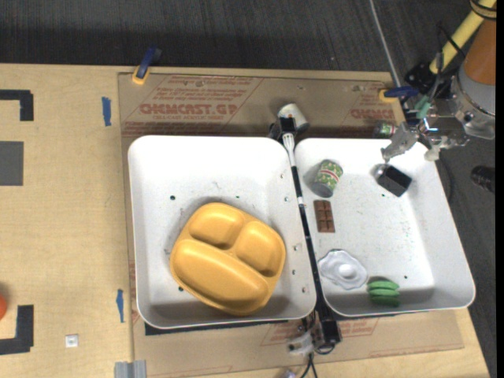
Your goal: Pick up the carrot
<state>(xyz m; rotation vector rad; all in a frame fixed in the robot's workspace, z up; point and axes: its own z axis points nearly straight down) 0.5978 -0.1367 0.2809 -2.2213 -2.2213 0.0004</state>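
My gripper (407, 142) hangs over the far right corner of the right bin (441, 235), at the end of the grey arm (472, 93) that comes in from the upper right. Just below it, a small black block (394, 181) lies on the bin floor. At the left edge of the view, a small orange-red shape (2, 307) rests on the bench, cut off by the frame; I cannot tell what it is.
The right bin also holds a green-and-white can (327, 176), a brown bar (324, 216), a white fried-egg toy (343, 269) and a green piece (383, 290). A large yellow bread loaf (228, 257) lies in the left bin (157, 211).
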